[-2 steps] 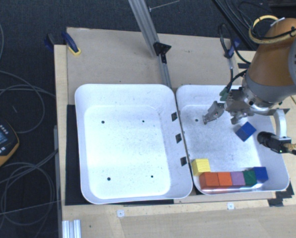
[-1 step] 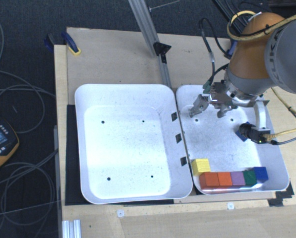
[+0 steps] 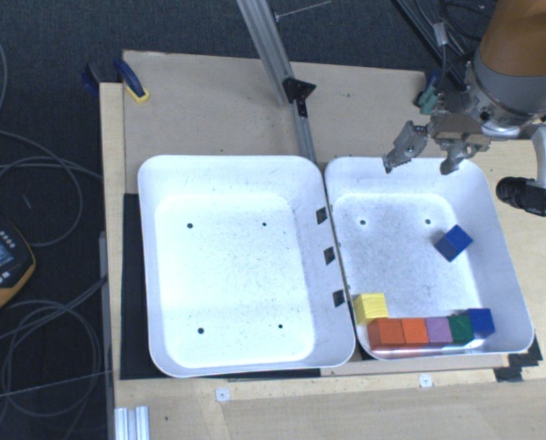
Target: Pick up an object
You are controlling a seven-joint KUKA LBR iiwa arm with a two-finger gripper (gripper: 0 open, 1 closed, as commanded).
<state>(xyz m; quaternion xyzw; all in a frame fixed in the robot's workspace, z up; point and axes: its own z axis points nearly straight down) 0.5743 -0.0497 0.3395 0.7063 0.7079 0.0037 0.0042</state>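
1. The tool [image 3: 420, 159] hangs over the far rim of the right bin [image 3: 497, 211], fingers spread apart with nothing between them.
2. A blue block [image 3: 453, 243] lies alone in that bin, near the tool.
3. More blocks line its near wall: yellow block [image 3: 371, 306], orange block [image 3: 388, 333].

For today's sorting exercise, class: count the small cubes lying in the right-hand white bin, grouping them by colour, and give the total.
Blue cubes: 2, one alone mid-bin, one at the row's right end
Yellow cube: 1
Red-orange cubes: 2
Purple cube: 1
Green cube: 1
Total: 7
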